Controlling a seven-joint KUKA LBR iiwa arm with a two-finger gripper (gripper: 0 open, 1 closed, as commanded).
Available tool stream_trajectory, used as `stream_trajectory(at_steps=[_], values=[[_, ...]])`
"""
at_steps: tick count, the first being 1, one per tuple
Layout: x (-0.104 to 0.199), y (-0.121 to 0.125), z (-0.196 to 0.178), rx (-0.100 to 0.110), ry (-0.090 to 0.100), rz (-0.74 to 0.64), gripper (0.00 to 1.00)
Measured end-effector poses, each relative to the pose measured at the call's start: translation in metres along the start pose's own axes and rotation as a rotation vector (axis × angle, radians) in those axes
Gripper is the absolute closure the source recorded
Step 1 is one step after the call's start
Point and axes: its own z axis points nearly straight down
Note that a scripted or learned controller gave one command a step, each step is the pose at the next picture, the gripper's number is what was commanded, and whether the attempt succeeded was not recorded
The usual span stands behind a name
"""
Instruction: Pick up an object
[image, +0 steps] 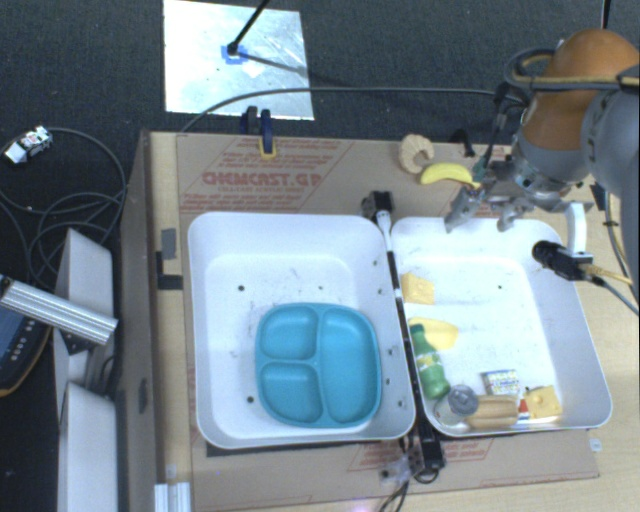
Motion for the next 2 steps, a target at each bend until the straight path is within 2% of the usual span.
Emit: stream_trajectory(at_steps=[2], values=[[0.0000, 0.0000, 0.0000, 0.000, 0.000, 0.000, 0.00]])
